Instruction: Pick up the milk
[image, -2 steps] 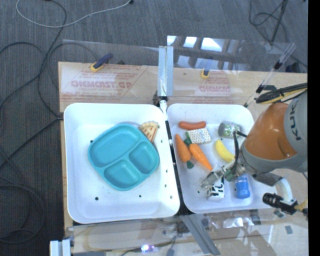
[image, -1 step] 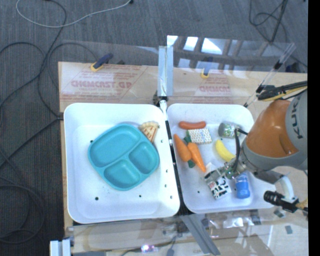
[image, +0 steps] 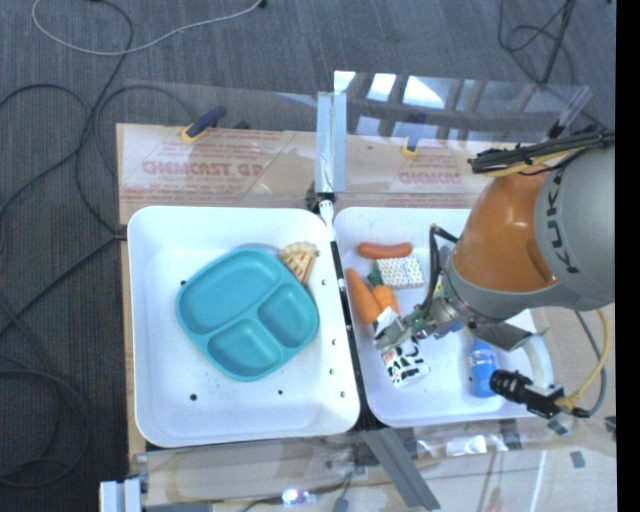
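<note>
The milk is a small white carton with black cow patches, lying in the right bin near its front left. My gripper hangs just behind and over the carton's far end, reaching in from the right under the grey and orange arm. Its tip sits close to the carton's top, and I cannot make out whether they touch. The carton rests on the bin floor.
In the right bin, an orange carrot, a red sausage and a white speckled box lie behind the gripper. A blue bottle lies to its right. The left bin holds a teal divided plate and a pizza slice.
</note>
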